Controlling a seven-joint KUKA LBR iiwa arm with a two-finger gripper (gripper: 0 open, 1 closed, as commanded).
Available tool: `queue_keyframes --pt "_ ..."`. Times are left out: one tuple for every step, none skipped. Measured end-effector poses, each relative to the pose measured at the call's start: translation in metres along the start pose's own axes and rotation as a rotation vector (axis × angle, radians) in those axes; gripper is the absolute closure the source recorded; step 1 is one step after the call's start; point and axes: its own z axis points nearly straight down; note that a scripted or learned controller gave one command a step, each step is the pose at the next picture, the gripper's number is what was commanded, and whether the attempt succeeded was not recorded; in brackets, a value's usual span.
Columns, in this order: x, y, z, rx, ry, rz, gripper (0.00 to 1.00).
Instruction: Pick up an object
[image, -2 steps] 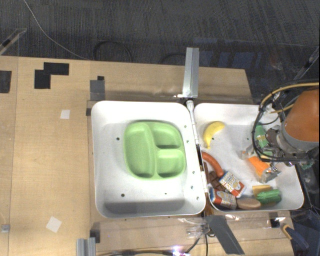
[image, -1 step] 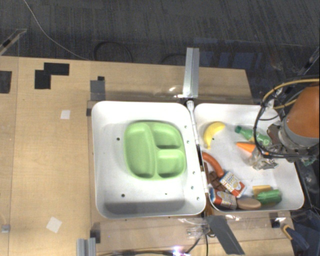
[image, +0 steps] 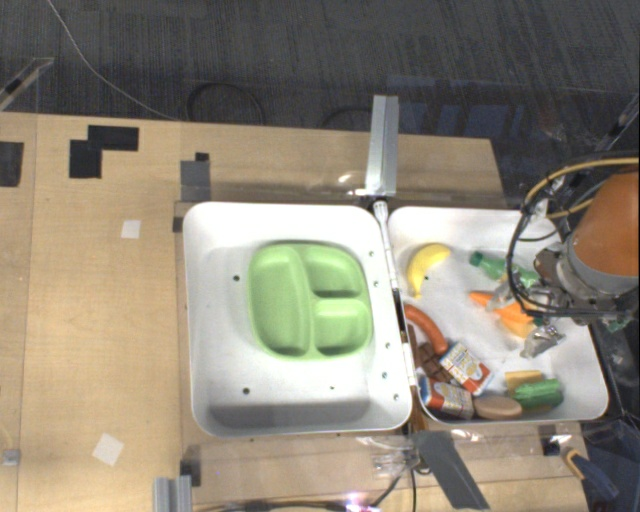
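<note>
end effector (image: 543, 338) grip state unclear, beside a small orange carrot (image: 510, 314) in the right bin (image: 598, 385).

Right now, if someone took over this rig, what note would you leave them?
Tool: low over the right bin, near its right side; nothing visibly between its fingers, grip state unclear.
Right bin contents: banana, green bottle, orange carrot-like piece, red sausage, snack packet, brown oval piece, green block.
Left bin: holds a green divided tray.
Done: nothing lifted yet.
Left: grasp and lift one object; the carrot-like piece is nearest the tool.
</note>
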Motion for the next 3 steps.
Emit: queue_keyframes --pt "-0.03 0.006 0.015 -0.009 0.017 0.115 0.0" --pt "-0.036 0.004 0.0 0.0 0.0 0.114 1.0" --pt "-0.108 0.059 -0.109 -0.007 0.014 0.412 1.0"
